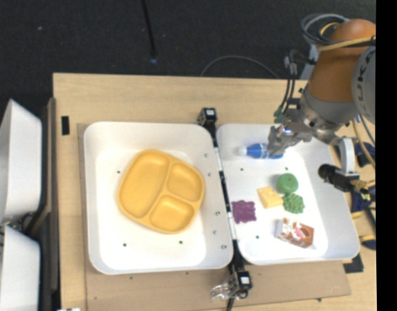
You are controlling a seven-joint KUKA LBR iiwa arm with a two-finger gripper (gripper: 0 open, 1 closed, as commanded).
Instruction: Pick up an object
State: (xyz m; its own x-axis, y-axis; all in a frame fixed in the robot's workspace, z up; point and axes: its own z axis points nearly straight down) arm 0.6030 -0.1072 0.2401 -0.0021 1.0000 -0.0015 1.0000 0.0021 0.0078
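A: We start at the left, where the left bin (101, 238) carries one thing, a yellow divided tray (161, 190) lying flat and slightly turned. It sits well apart from the arm, and we judge it too broad and shallow for a two-finger grasp, so we leave it alone.

B: Agreed. Past the divider, the right bin (328, 248) has the small pieces. Near the bin's left wall lies a purple piece (244, 211). Then we see a yellow block (270, 197), a round green piece (287, 182) just beside it, a bumpy green piece (293, 203) below that, and a red and white packet (295, 232) toward the front edge.

A: They lie loosely, mostly with gaps between them, which we think gives a grasp room on most sides.

B: And the target? We take it to be the blue and white object (255, 151) at the back of that bin, lying on its side, away from the cluster.

A: The gripper (276, 145) hangs right at its right end, pointing down. We cannot tell whether it is spread, closed, or clamped on the object; the tip blurs into the blue.

B: Then we call the object not lifted: it appears to rest on the bin floor.
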